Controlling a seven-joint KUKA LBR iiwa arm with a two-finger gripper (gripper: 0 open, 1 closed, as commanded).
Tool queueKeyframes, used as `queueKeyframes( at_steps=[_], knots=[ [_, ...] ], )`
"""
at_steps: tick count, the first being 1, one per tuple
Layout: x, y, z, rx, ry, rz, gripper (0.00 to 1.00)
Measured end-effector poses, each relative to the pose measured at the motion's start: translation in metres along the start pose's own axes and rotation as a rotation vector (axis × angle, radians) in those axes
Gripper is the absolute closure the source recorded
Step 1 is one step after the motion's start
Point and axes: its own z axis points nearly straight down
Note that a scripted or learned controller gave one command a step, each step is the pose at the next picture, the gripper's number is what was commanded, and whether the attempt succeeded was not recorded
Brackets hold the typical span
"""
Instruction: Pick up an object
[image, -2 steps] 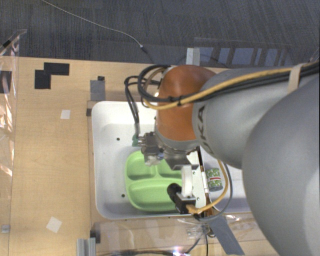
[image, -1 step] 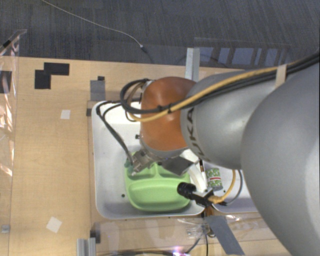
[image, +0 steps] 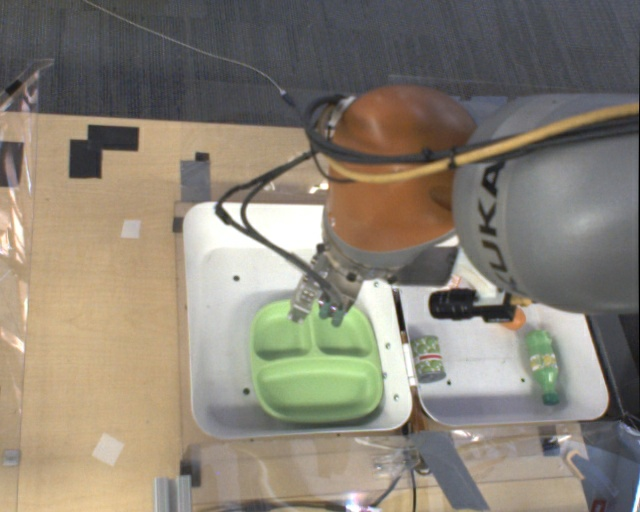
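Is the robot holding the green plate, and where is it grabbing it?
Nothing is held yet. The gripper hangs with its fingers spread open just over the back edge of the green plate, which lies flat in the left bin.

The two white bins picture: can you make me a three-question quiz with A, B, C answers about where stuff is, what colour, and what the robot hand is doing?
1. Where does the green tray lie?
A. left bin
B. right bin
C. on the wooden bench

2. What colour is the bottle in the right bin?
A. red
B. green
C. blue

3. What is the gripper doing?
A. lifting the bottle high
B. pressing on the small can
C. hanging over the tray's far compartments with nothing between its fingers

Answers: 1 A, the tray fills much of the left bin. 2 B, the bottle is green all over. 3 C, its spread fingers sit just above the tray's top edge, gripping nothing.
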Motion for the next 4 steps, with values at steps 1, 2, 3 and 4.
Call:
queueKeyframes(
  at_steps=[1, 2, 3, 4],
  knots=[
    [0.021, 0.041, 0.051, 0.006, 0.007, 0.074, 1.0],
    [0.024, 0.038, 0.082, 0.008, 0.004, 0.632, 1.0],
    [0.023, 0.028, 0.087, 0.008, 0.003, 0.948, 1.0],
    [0.019, 0.02, 0.08, 0.01, 0.002, 1.325, 1.0]
  ],
)
